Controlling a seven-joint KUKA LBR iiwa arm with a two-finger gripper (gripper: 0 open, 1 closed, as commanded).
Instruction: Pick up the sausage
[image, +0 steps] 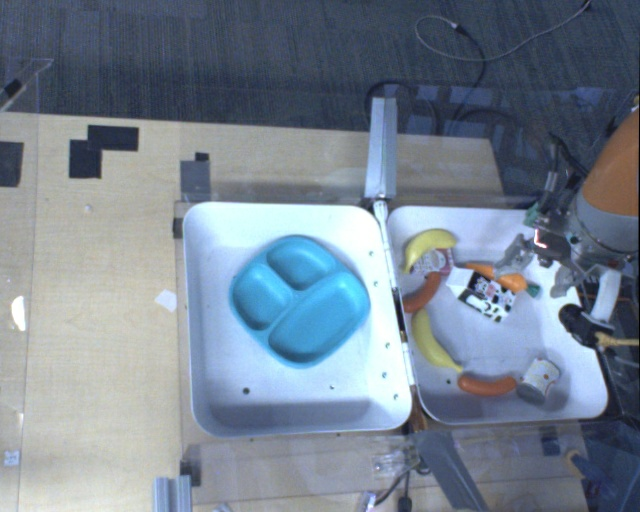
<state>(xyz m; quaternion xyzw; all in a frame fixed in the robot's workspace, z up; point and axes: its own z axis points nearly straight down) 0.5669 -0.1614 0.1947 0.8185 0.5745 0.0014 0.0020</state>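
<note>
Sausage not yet picked up; the grasp is all still to do.

The left bin (205, 330) holds a blue divided plate (300, 298). In the right bin (575, 395), one sausage (488, 383) lies at six o'clock, another (421, 294) at nine beside two bananas (436, 343). The gripper (585, 290) hovers at three o'clock; I cannot tell its finger state.

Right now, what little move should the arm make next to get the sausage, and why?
Probably swing the gripper toward the camera's near side and lower over the sausage, which lies at the near edge of the right bin beside a banana. The gripper hangs at that bin's right side, apart from the sausage.
</note>
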